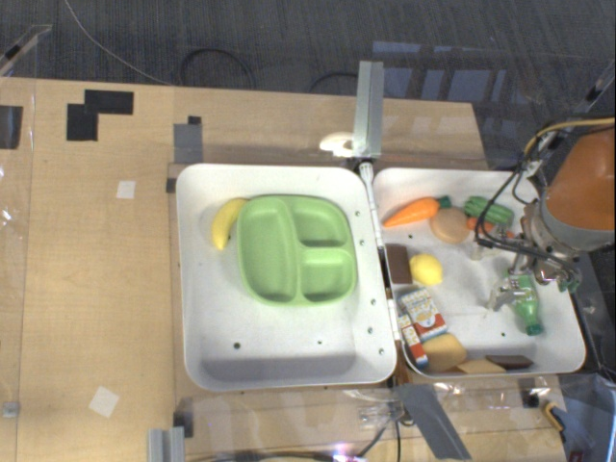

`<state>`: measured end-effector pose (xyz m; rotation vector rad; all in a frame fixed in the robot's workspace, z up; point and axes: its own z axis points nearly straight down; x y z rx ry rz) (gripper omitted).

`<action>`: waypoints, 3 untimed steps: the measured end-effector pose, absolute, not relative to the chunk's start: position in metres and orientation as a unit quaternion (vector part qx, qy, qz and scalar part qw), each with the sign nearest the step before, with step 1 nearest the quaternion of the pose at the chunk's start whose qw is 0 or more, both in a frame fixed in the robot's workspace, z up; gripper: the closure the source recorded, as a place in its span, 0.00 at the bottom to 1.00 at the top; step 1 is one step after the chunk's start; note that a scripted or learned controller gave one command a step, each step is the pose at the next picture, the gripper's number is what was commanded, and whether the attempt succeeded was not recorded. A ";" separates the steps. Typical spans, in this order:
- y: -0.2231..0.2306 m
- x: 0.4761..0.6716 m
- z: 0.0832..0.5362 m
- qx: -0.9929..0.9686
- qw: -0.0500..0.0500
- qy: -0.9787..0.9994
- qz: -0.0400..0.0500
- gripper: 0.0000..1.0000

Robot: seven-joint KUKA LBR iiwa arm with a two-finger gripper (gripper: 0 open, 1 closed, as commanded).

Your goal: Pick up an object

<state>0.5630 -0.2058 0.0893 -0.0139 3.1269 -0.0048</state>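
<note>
Two shallow white bins are set side by side on the bench. At the near edge of the right bin (577,349) a tan rounded item (445,351) and a dark flat bar (510,362) are lodged against the rim, with a small printed carton (421,314) just beyond them by the dividing wall. Farther in, a green bottle (527,313) is seen near the right wall, touched or nearly touched by the gripper (510,292); whether the fingers are apart or together cannot be told. A yellow lemon (426,269) is placed mid-bin, with open floor between it and the gripper. Along the far edge a carrot (414,212), a beige round item (449,224) and a green leafy item (488,211) are ranged. In the left bin (202,335) a green divided plate (294,248) is centred, a banana (226,221) touching its far-left edge; bare floor is left along the near wall.
</note>
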 end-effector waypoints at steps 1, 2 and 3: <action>-0.205 0.568 0.105 -0.008 0.015 1.000 -0.004 1.00; -0.205 0.568 0.104 -0.008 0.015 1.000 -0.004 0.00; -0.204 0.572 0.118 -0.010 0.020 1.000 -0.005 1.00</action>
